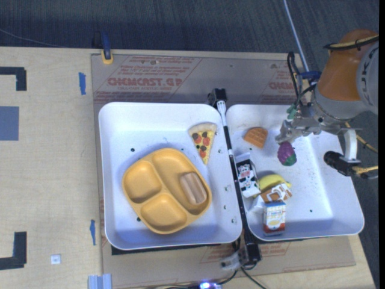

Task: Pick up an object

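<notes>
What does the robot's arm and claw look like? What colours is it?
The arm is grey and rounded, with a bright orange band above its wrist. Dark cables loop beside it, one with a blue clip. Its claw is a small silvery metal piece.

Saw a brown, red-lettered board (pixel 180 77) behind and left of the gripper (pixel 295 131), a blue clamp (pixel 106 47) at its corner far left, and blue tape strips (pixel 82 83) farther left still.
</notes>
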